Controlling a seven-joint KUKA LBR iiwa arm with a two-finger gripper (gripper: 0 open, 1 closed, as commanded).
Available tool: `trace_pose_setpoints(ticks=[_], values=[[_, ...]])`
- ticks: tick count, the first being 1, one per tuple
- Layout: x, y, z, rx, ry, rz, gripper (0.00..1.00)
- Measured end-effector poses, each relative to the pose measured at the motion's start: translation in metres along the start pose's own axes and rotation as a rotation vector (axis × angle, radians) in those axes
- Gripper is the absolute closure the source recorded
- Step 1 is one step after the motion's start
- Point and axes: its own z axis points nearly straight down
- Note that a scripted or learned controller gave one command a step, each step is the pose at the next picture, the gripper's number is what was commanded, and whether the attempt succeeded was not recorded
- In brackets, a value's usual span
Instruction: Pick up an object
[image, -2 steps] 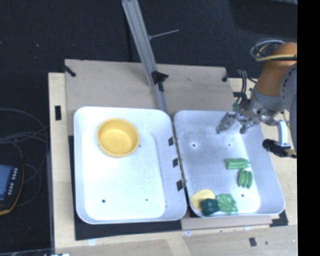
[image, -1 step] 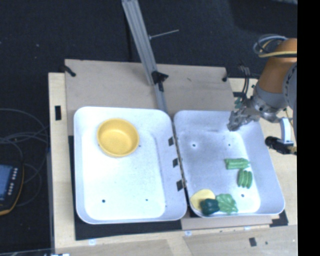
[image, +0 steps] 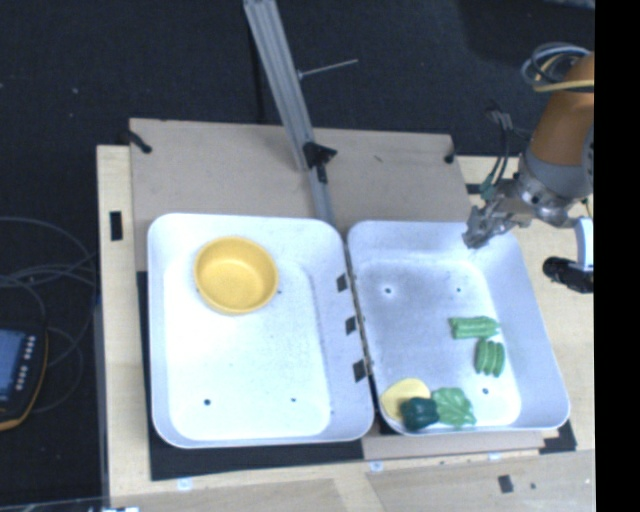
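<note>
The green objects (image: 474, 327), a yellow piece (image: 400, 392) and a dark green piece (image: 420, 412) lie in the right bin (image: 420, 290), well below the gripper (image: 478, 232) at its far rim. A yellow bowl (image: 236, 275) sits far to its left.

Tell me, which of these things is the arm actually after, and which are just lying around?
Could be picked up:
round yellow bowl in the left white bin
two small green vegetable pieces
pale yellow piece, dark green pepper and light green leafy piece, clustered together in the right white bin

Just lying about:
grey metal rail
black cables
</note>
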Motion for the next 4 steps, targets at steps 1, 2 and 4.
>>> trace_pose_setpoints(ticks=[1,2,4], values=[[-0.001,0.000,-0.007,0.004,0.000,0.000,1.00],[0.054,-0.005,-0.023,0.002,0.001,-0.003,1.00],[0.154,-0.021,-0.033,0.003,0.002,-0.003,1.00]])
